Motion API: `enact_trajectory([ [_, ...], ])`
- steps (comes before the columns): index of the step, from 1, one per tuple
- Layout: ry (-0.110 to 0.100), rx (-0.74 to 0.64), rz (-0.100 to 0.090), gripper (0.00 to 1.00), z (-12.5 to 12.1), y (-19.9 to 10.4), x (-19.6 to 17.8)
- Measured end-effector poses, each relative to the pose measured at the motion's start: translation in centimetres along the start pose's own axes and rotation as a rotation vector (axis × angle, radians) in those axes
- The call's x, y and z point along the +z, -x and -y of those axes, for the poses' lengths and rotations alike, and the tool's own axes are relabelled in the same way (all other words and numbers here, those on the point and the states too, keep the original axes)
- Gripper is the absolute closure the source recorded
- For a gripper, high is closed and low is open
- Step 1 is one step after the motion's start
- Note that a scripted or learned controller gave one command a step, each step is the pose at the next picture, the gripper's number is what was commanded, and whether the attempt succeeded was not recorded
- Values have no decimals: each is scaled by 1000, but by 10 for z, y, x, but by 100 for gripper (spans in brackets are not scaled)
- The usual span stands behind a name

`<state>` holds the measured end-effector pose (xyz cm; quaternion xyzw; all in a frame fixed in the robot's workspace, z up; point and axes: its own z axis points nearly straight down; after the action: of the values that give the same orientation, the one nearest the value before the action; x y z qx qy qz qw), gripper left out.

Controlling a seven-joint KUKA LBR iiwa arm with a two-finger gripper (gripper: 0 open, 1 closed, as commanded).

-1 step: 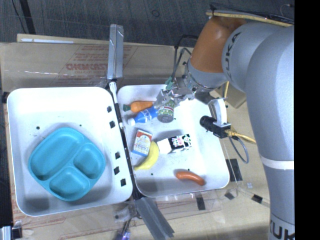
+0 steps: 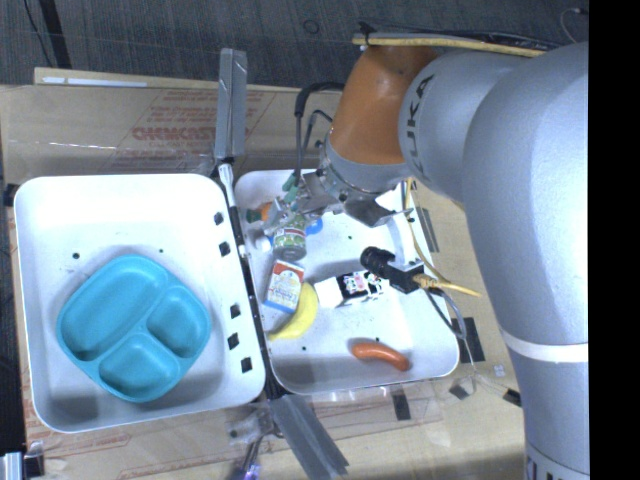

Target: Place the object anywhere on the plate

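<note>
Two bins: my end effector (image 2: 291, 211), grip state indiscernible, hovers over a small jar (image 2: 289, 241) in the right bin (image 2: 440, 353). Next: grasp, then carry to the blue plate (image 2: 135, 326).

The arm (image 2: 520, 218) is thick, smooth and grey, with an orange band (image 2: 375, 108) and dark cables (image 2: 310, 118) near the wrist.
</note>
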<state>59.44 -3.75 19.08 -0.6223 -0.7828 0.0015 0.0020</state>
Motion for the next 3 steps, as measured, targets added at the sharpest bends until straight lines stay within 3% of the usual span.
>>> enact_trajectory([
  [1, 1, -137, 1, 100, 14, -98, -39],
  [2, 0, -499, 2, 100, 46, -180, -34],
  [3, -1, -654, 1, 100, 23, -146, 38],
])
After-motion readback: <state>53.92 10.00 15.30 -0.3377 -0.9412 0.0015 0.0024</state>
